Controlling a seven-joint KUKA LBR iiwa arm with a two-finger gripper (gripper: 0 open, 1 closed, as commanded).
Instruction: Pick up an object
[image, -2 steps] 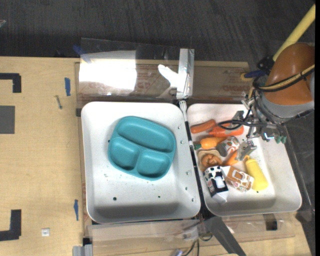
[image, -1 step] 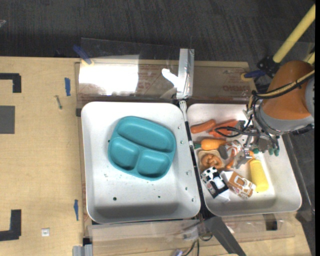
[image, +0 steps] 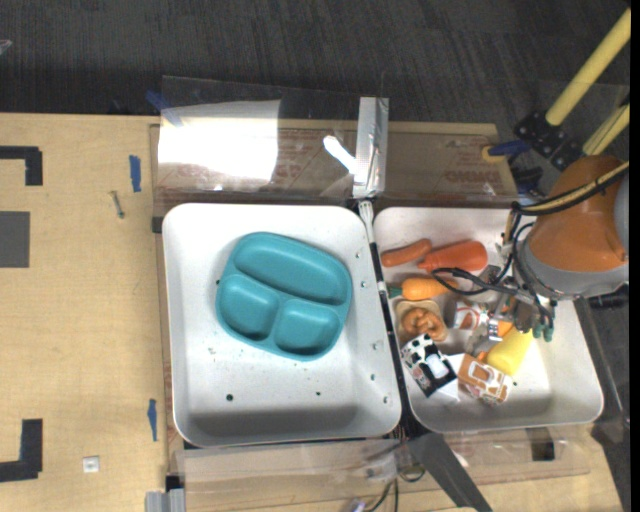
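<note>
Camera view: the gripper (image: 492, 322) hangs low over the right bin (image: 570, 395), amid a toy pile with a yellow piece (image: 512, 352) and a carrot (image: 455, 255) close by. Whether it's open or holding anything, I cannot tell. Best bet: drop straight onto one object, not a cluster. The left bin (image: 190, 330) holds a teal divided plate (image: 283, 294); a cardboard-coloured bench (image: 70, 320) lies around them.

Tan bench (image: 80, 330) with 2 white bins

The left bin (image: 190, 390) and right bin (image: 570, 390) sit side by side, touching; black tape marks (image: 25, 165) show at the bench's left.
</note>
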